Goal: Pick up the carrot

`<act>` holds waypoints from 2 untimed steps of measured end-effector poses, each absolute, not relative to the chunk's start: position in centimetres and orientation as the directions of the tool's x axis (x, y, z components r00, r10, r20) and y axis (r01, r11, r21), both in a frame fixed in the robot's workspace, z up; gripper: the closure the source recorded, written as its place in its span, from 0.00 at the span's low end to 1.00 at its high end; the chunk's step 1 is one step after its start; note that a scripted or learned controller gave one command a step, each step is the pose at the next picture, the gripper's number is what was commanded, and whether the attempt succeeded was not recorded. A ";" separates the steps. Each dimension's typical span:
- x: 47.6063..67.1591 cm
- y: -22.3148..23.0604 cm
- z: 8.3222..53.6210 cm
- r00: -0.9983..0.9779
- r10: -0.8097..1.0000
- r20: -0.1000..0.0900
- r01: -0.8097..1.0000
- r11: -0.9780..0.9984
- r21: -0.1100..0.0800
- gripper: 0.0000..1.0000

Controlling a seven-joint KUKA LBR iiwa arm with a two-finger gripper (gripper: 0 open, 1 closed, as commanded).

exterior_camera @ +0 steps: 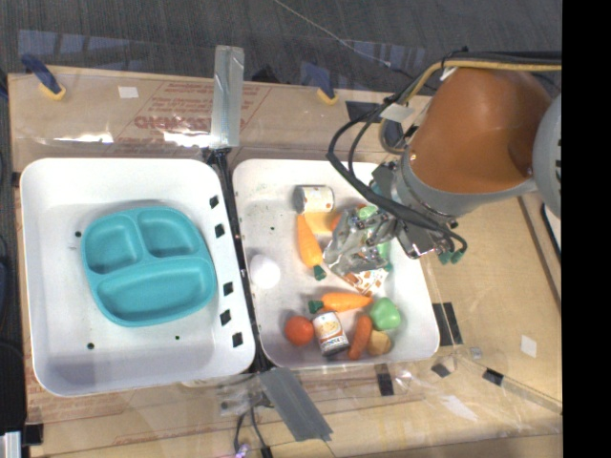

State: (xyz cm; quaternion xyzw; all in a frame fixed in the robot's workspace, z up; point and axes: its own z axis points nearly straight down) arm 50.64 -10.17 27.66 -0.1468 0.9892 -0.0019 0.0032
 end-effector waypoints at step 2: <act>52.9 -21.3 32.1 -0.914 -0.407 0.000 -0.407 0.914 -0.002 1.00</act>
